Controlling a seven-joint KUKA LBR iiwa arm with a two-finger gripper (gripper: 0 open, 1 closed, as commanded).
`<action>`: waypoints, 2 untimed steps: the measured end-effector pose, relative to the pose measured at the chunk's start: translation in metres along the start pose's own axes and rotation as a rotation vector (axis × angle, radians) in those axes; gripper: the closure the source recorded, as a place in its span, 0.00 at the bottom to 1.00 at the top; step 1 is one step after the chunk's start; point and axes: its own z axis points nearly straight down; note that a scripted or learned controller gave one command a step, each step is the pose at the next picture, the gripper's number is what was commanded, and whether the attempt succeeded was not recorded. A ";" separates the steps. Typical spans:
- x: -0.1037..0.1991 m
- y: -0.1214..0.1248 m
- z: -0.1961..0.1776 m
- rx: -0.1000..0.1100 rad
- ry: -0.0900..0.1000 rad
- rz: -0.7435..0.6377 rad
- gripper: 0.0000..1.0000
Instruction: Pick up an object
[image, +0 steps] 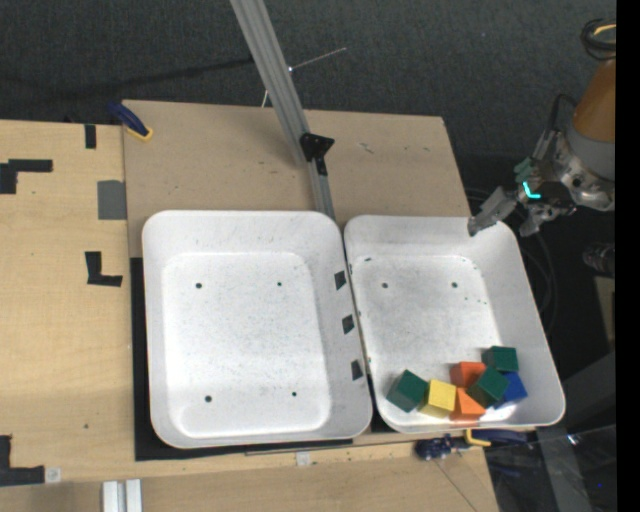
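Camera view, from above the bench: the grey arm with its orange band (600, 105) reaches in at upper right, its two-finger gripper (505, 215) poised over the top right corner of the right-hand shallow white plastic bin (430, 250), with nothing between its fingers. The two fingers (487, 217) stand apart, one dark tip over the bin's rim and the other just outside it, and a small teal light glows on the wrist. The objects to be picked lie well apart from the gripper, clustered in the bin's lower right corner: a dark green cube (407, 389), a yellow block (439, 397), an orange block (466, 402), a red-orange block (464, 373), two green cubes (499, 358) and a blue block (513, 386), touching one another. The left-hand white bin (240, 230) sits just beside it. A slanted grey metal rail (278, 75) crosses the wooden bench top.
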 end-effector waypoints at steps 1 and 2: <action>0.000 0.001 -0.003 -0.004 -0.002 -0.002 0.00; -0.002 0.005 0.060 0.002 -0.001 -0.001 0.00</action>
